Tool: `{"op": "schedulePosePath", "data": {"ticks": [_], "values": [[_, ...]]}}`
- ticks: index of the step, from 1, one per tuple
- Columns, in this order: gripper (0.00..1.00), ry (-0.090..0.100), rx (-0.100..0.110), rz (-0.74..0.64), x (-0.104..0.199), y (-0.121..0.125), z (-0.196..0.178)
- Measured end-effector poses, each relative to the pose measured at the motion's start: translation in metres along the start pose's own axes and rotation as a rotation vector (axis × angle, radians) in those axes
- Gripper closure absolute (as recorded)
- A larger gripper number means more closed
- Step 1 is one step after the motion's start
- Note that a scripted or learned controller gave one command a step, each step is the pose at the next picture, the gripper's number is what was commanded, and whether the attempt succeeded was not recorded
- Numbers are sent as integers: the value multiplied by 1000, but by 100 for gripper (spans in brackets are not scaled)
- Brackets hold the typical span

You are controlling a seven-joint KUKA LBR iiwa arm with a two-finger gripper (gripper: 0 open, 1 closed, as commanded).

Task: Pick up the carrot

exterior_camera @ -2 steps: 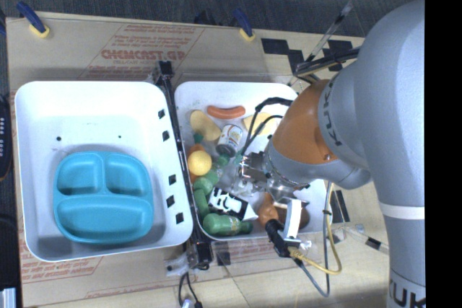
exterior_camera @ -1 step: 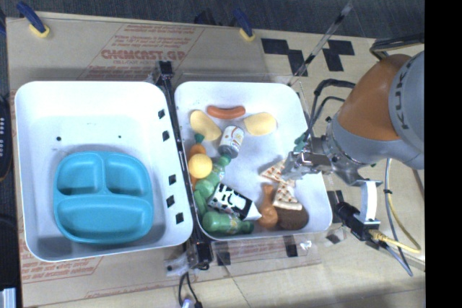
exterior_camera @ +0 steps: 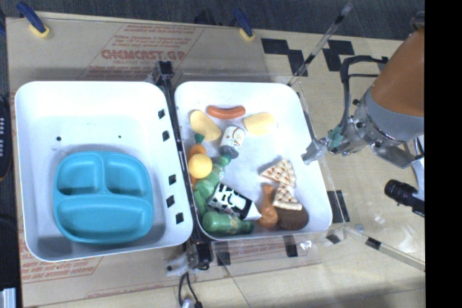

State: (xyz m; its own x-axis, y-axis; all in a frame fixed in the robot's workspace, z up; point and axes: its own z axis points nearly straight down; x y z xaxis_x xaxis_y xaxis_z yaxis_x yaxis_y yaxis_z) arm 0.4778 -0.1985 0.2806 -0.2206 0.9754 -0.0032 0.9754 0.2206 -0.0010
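Observation:
A small orange piece that looks like the carrot (exterior_camera: 196, 150) shows at the left side of the right bin (exterior_camera: 303, 119). It is wedged between a pale yellow piece (exterior_camera: 206, 126) and a yellow ball (exterior_camera: 201, 166), so most of it is hidden. My gripper (exterior_camera: 317, 150) hangs over the right rim of that bin, far to the right of the carrot and apart from all the food. Nothing is visibly held in it.
The right bin also holds a sausage (exterior_camera: 225, 112), a small bottle (exterior_camera: 231, 137), waffle wedges (exterior_camera: 280, 173), a brown drumstick (exterior_camera: 268, 211), a black-and-white carton (exterior_camera: 232, 200) and green vegetables (exterior_camera: 227, 225). A blue divided tray (exterior_camera: 105, 197) lies in the left bin (exterior_camera: 43, 104).

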Motion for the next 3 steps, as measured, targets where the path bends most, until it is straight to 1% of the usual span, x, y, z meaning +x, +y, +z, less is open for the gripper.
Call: {"op": "schedulePosePath", "data": {"ticks": [1,2,3], "values": [[100,8,10,277,57,39,28],[100,1,2,60,-6,25,7],[100,7,7,231,79,51,55]]}}
